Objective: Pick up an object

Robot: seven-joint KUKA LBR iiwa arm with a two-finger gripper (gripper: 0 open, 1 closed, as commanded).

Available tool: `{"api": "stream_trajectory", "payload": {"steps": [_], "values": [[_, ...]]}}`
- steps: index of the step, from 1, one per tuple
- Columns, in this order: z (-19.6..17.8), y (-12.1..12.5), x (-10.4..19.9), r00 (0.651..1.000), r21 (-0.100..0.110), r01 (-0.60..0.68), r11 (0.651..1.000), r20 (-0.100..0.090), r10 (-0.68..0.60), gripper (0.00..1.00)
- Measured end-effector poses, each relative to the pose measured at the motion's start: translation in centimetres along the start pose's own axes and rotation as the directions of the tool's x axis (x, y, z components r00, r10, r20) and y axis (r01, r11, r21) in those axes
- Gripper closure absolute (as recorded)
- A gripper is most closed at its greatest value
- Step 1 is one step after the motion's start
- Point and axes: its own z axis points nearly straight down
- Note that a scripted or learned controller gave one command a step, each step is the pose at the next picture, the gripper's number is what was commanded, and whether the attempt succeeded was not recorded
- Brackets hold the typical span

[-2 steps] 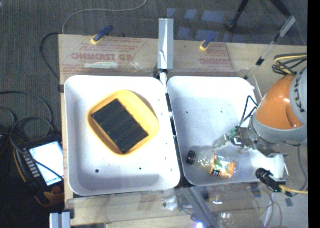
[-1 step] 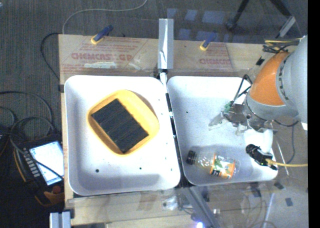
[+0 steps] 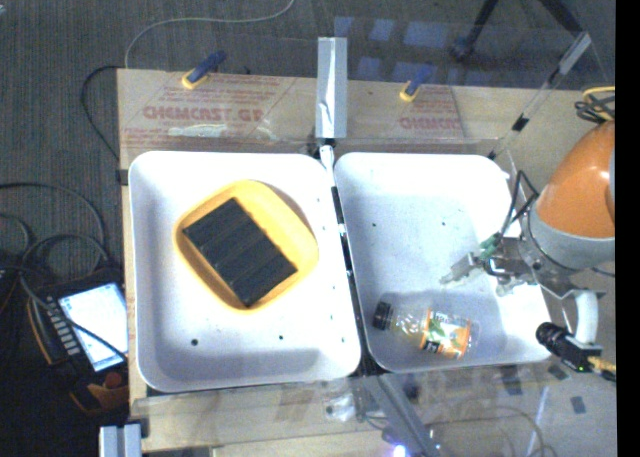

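1. Here, the end effector sits over the right part of the right bin, its slim metal fingers pointing left and slightly downward in the camera view; nothing lies between them, and whether they are spread or closed I cannot tell (they are small and blurred against the white floor).
2. Behind it, the arm comes in from the right edge, showing its orange band and a grey wrist section, with dark cables running along its near side.
3. A plastic bottle lies on its side near the front wall of the right bin, black cap to the left and an orange label around its body; it is near the end effector but apart from it, lower in the view.
4. The left bin touches the right bin along their shared middle edge.
5. In the left bin a yellow dish rests a little above the centre, turned at a slant, and a dark ribbed rectangular block lies in it.
6. The surface beyond the bins is brown board with faded red lettering, and two clamps with blue and yellow handles sit along its far edge.
7. A grey upright post stands at the far side, in line with the seam between the bins.
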Motion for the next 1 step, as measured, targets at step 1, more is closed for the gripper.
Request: {"api": "stream_trajectory", "payload": {"steps": [1], "values": [[6.69,-0.05,6.71,1.0,-0.015,0.024,1.0,0.002,-0.024,0.0]]}}
